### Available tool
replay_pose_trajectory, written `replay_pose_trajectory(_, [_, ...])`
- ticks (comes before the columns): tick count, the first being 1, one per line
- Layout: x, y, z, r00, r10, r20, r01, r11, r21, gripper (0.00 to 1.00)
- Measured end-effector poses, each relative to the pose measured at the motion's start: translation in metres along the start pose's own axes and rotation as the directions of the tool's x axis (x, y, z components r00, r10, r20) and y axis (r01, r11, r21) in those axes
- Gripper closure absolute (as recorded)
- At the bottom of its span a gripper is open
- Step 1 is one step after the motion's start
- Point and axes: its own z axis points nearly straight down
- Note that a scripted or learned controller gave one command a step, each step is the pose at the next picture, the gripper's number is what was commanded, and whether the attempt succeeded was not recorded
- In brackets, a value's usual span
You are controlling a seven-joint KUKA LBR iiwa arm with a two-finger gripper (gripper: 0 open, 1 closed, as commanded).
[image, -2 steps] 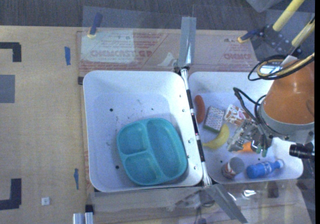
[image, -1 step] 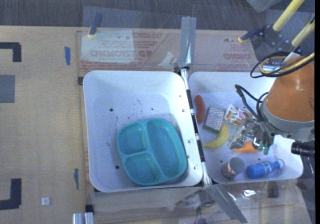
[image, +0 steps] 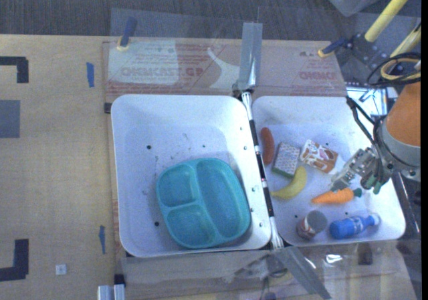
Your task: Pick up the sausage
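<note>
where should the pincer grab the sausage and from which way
Best guess: take the sausage at its middle, coming straight down, with the fingers closing across its short width. It lies flat and lengthwise along the right bin's left wall, so the wall-side finger has little room. The checkered sponge lies just to its right, apart from it. The pincer now sits above the carrot.

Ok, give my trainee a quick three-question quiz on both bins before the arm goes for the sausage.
1. True or false: the sausage lies in the same bin as the teal tray.
2. Which thing lies nearest the claw: A) carrot B) sausage C) can?
3. Fill in: the blue bottle lies in the ___ bin.

Key: 1 false, it lies by the right bin's left wall; 2 A; 3 right.
</note>
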Motion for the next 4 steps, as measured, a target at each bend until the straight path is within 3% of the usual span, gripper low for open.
replay_pose_trajectory(1, [-0.029,-0.033,0.111,0.997,-0.083,-0.002,0.083,0.997,0.000,1.00])
replay_pose_trajectory(4, [-0.033,-0.033,0.081,0.997,-0.076,0.012,0.076,0.997,-0.007,1.00])
